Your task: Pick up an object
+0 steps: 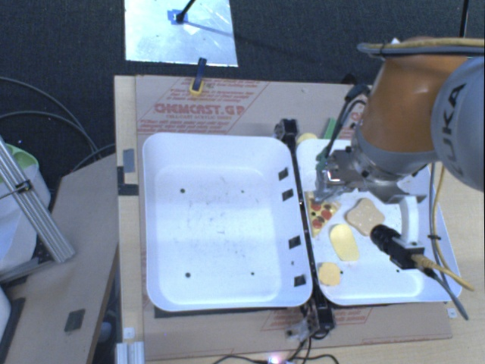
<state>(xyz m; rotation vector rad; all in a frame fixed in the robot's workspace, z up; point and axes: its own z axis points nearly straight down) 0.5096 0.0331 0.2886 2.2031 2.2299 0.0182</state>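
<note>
Object (likely target): red-dotted pizza-slice piece (322, 214), flat on floor of right bin (379, 290), by the wall nearest left bin (220, 226)
Gripper (330, 179): low over right bin, just above/behind pizza piece; no contact visible
Jaw state: wide or narrow unclear, hidden by wrist from this angle
Progress: approach stage at most; nothing seen lifted or held
Left to do: descend, close on one item, raise it clear of bin
Count, pizza piece: 1
Count, tan toast-like slice (364, 216): 1, near pizza piece, partly under arm (413, 105)
Count, yellow oval (344, 243): 1, just in front of toast
Count, orange-yellow disc (329, 274): 1, near front rim
Count, pale yellow bit (307, 138): 1, far corner, partly hidden
Count, green stick (331, 127): 1, at far rim, type unclear
Count, bins: 2, side by side; all 6 items at/in right one
</note>
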